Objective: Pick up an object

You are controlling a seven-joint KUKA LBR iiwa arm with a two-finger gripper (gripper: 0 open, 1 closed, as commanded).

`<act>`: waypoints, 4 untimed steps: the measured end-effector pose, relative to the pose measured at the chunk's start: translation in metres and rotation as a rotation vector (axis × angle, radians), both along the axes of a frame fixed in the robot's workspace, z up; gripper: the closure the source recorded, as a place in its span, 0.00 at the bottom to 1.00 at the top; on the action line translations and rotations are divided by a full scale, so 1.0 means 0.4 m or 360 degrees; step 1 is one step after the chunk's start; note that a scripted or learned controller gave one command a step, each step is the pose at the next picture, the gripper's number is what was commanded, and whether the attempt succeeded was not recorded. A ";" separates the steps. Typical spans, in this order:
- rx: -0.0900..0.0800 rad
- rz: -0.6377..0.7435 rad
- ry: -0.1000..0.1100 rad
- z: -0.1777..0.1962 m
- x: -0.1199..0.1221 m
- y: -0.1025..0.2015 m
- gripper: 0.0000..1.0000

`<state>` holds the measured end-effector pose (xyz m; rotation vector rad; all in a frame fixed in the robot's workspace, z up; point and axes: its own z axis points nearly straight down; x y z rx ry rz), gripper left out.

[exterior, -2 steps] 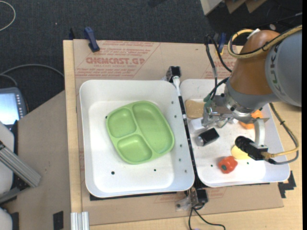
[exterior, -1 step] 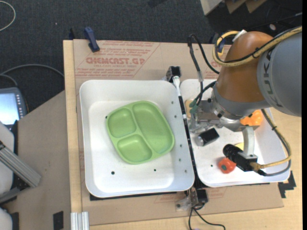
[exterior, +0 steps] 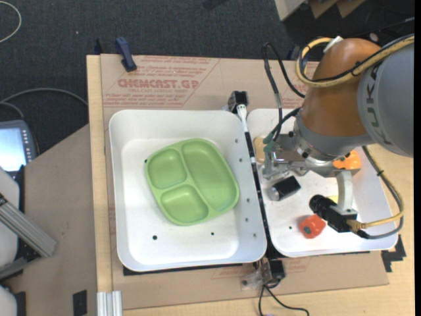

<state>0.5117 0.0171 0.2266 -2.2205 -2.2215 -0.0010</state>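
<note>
My gripper [exterior: 272,168] hangs low over the left part of the right bin [exterior: 289,239], close to the wall between the two bins. A small black block [exterior: 286,187] lies on the bin floor just below and to the right of it. A red-orange object [exterior: 313,225] rests near the front of the same bin. An orange object [exterior: 349,162] peeks out from under the wrist at the right. A tan object [exterior: 266,147] sits partly hidden behind the gripper. The arm covers much of this bin.
The left bin [exterior: 128,209] holds a green divided plate [exterior: 191,180] in its middle. A black clip [exterior: 237,100] sits at the back where the bins meet. The bench board has a blue clamp [exterior: 125,53] at its far left corner.
</note>
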 end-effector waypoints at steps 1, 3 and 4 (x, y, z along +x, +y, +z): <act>-0.0002 -0.0005 0.0008 -0.111 0.034 -0.044 1.00; 0.0003 0.0011 -0.0010 0.079 -0.082 -0.056 1.00; 0.0001 0.0009 -0.0007 0.145 -0.080 0.052 1.00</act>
